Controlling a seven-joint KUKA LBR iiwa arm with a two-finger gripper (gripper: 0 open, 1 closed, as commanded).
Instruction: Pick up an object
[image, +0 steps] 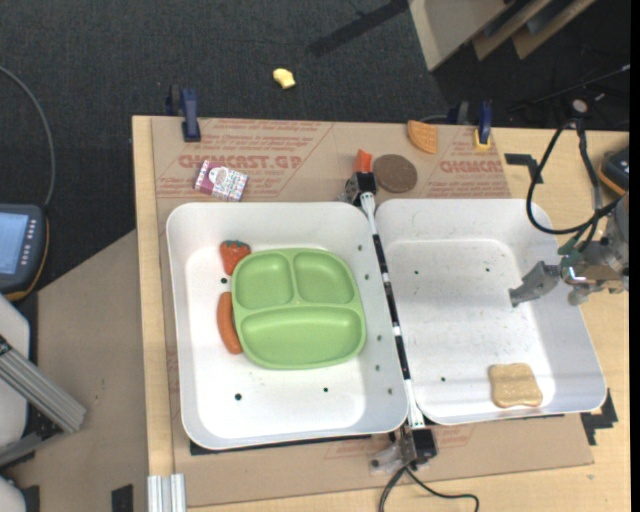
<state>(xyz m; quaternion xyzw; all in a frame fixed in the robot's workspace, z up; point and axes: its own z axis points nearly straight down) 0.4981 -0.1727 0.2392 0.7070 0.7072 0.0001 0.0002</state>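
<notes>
The gripper (532, 288) hangs over the right edge of the right bin (440, 235), at mid-height of the bin, with nothing between its fingers. From this angle it cannot be told whether the fingers stand apart or together, so treat that as unknown before any descent.

The nearest candidate is the slice of bread (515, 385) — it lies flat on the floor of the right bin, in the near right corner, close to the rim and apart from the gripper. The remaining candidates sit in the left bin (200, 330): a green plate (297, 307) with three compartments, a strawberry (234, 255) touching its upper left edge, and a sausage (228, 322) lying along its left side.

Recommended procedure, judged from this layout:

1. Choose the bread. It is nearest to the gripper and has clear floor on its left and far sides.
2. Bring the gripper directly above the middle of the slice before lowering — not during.
3. Turn the wrist so the fingers close across the narrower span of the slice, and so that neither finger meets the bin wall.
4. Lower until the fingertips are at floor level. The slice is thin, and a high closure is likely to miss it.
5. Close, then lift straight up and check that the slice comes with it.

Hazard: the rim beside the bread leaves little room on that side.
</notes>
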